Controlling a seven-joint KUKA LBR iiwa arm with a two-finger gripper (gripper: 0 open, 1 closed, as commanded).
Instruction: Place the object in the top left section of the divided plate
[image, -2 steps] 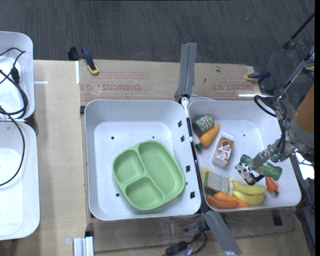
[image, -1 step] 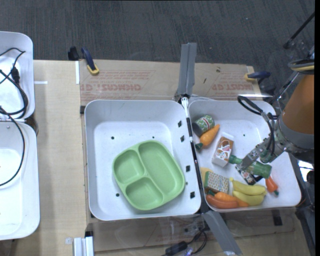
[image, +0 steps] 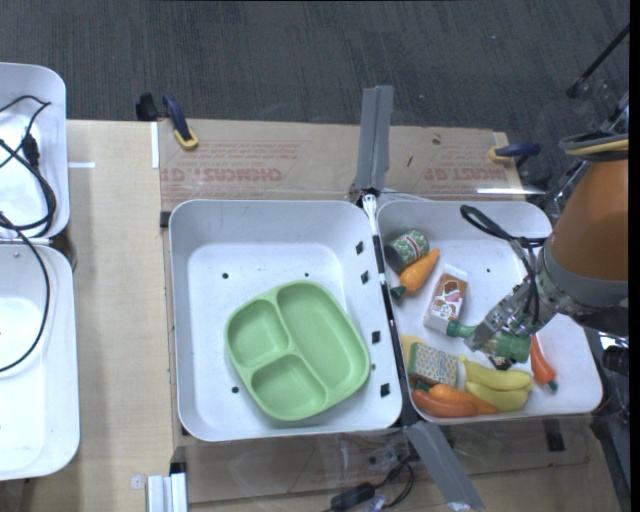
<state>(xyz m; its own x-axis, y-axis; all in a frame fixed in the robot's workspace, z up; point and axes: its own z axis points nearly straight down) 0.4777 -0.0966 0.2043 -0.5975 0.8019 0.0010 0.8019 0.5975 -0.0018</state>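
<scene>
A light green divided plate (image: 296, 349) with three sections lies in the left bin (image: 200, 250). Toy foods fill the right bin (image: 480, 225): a green can (image: 408, 245), an orange carrot (image: 419, 269), a white carton (image: 447, 301), a green bottle (image: 496, 341), yellow bananas (image: 499, 384) and a patterned packet (image: 435, 364). My gripper (image: 501, 326) is low in the right bin, right over the green bottle and beside the carton. The arm hides part of the bottle.
A small orange-red piece (image: 543, 362) lies by the right bin's right wall, and another orange item (image: 450, 401) lies at its front edge. A grey divider post (image: 374, 140) stands between the bins at the back. White trays with black cables (image: 25, 170) sit at far left.
</scene>
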